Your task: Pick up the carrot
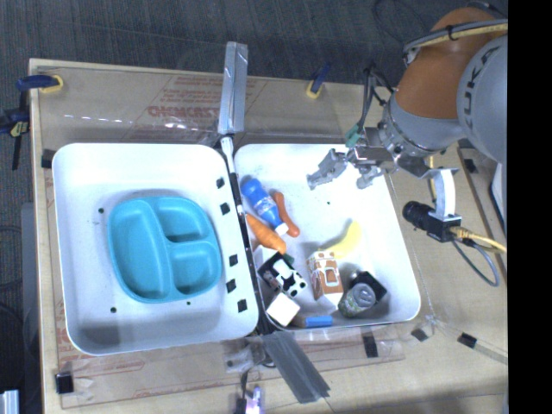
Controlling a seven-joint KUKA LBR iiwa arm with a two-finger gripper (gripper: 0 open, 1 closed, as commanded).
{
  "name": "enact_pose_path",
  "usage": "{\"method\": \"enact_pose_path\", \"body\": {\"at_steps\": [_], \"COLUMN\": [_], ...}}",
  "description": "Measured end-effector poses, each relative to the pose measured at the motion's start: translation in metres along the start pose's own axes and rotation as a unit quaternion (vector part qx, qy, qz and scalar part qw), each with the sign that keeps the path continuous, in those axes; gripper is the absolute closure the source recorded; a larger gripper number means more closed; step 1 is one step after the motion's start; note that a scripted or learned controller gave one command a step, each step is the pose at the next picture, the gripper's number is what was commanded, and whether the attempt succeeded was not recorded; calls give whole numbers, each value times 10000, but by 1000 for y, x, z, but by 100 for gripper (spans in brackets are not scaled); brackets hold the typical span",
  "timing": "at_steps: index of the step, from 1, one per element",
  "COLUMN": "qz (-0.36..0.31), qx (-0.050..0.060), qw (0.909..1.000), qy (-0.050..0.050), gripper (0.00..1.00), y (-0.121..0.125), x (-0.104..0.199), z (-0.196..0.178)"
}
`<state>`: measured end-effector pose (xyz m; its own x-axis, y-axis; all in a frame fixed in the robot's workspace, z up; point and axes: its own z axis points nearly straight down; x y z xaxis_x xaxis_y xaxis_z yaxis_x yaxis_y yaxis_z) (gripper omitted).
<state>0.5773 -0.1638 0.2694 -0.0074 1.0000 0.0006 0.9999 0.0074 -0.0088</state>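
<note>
The carrot (264, 233), a short orange stick, lies at the left side of the right bin (379, 198), beside the divider and just below a blue bottle (255, 197). A second orange-red piece (285, 215) lies next to it. My gripper (346, 172) hovers over the bin's far part, up and to the right of the carrot. Its two grey fingers (323, 172) stand spread apart with nothing between them.
The right bin also holds a yellow banana (346, 237), a small printed box (326, 274), a black-and-white toy (285, 276), a dark round can (361, 297) and a white block (280, 308). A blue divided tray (164, 247) sits in the left bin (78, 179).
</note>
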Motion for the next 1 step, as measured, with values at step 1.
{"method": "enact_pose_path", "body": {"at_steps": [1], "qz": [-2266], "qx": [-2], "qw": [9740], "qy": [0], "gripper": [0], "y": [-2], "x": [56], "z": [75]}}
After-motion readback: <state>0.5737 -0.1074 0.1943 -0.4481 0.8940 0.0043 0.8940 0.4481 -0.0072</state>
